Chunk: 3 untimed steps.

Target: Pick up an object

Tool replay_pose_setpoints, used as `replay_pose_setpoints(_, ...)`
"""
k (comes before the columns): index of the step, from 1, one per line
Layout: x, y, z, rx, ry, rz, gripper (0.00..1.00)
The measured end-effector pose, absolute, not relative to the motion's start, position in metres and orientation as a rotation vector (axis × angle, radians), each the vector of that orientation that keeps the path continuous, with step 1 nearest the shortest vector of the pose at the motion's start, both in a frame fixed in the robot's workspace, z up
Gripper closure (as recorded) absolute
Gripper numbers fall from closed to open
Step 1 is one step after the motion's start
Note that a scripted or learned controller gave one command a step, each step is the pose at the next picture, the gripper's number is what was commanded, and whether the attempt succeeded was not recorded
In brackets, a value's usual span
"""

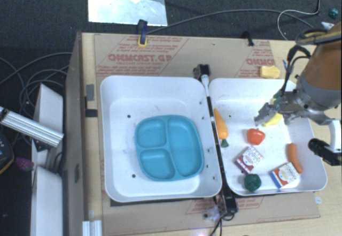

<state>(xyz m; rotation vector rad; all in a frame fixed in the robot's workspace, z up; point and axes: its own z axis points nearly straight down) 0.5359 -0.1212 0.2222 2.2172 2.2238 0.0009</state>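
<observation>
My gripper (274, 114) hangs over the back middle of the right bin (315, 141), open, with its fingers spread either side of a yellow object (274, 119) that lies on the bin floor below it. A red tomato-like toy (256, 136) sits just in front of it. An orange carrot (220, 124) lies along the bin's left wall. Nearer the front are a red and white packet (249, 159), a green broccoli piece (252, 181), an orange sausage (294, 157) and a blue, white and red box (284, 175).
The left bin (115, 122) holds a blue divided plate (169, 147). A yellow block (270, 72) lies on the bench behind the right bin. The arm's orange band (323, 69) fills the upper right. Cables run along the back of the bench.
</observation>
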Motion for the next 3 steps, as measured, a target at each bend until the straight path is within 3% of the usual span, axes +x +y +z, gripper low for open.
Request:
replay_pose_setpoints(1, 0.548, -0.128, 0.115, 2.221, 2.223, -0.001, 0.00)
replay_pose_setpoints(2, 0.544, -0.141, 0.084, 2.220, 2.222, 0.000, 0.00)
replay_pose_setpoints(3, 0.546, -0.141, 0.095, 2.218, 2.222, 0.004, 1.00)
